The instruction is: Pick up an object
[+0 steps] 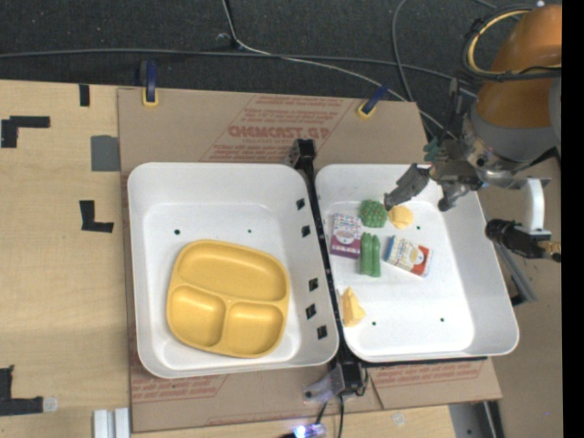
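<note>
Over R bin rim: hand open.

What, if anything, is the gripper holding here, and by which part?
Nothing is held. The gripper hangs open above the right bin, its fingers spread, with the small yellow piece lying below, ungripped.

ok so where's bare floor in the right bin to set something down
Free: the right white bin's near-right floor, between the red-and-white carton and the front rim, and its far-left corner. Crowded: the middle, where purple packet, green bottle, green broccoli and yellow lump cluster beneath the gripper.
</note>
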### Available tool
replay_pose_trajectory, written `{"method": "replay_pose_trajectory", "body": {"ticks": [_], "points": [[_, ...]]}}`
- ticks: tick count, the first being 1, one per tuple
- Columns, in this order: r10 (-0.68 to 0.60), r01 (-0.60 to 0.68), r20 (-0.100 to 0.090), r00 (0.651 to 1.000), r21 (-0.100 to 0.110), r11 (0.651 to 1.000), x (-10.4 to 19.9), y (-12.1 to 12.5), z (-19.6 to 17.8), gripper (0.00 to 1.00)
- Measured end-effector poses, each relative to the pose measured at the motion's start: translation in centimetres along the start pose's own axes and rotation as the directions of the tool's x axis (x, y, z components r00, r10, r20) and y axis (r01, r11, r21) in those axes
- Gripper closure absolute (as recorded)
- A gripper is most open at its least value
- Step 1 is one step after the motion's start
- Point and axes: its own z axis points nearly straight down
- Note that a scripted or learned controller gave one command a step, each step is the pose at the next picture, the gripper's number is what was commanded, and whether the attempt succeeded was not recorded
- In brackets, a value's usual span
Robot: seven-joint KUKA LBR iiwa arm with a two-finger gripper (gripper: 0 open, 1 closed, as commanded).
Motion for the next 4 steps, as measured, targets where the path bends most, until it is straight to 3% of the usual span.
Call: {"method": "replay_pose_trajectory", "body": {"ticks": [1,3,4], "points": [[-0.003,0.003,0.001,1.000,-0.011,1.000,0.0,0.2,-0.6,0.00],[-0.002,0.002,0.001,1.000,-0.004,1.000,1.2,0.1,11.9,0.00],[-0.003,0.003,0.003,1.000,-0.011,1.000,1.0,1.1,17.7,0.00]]}}
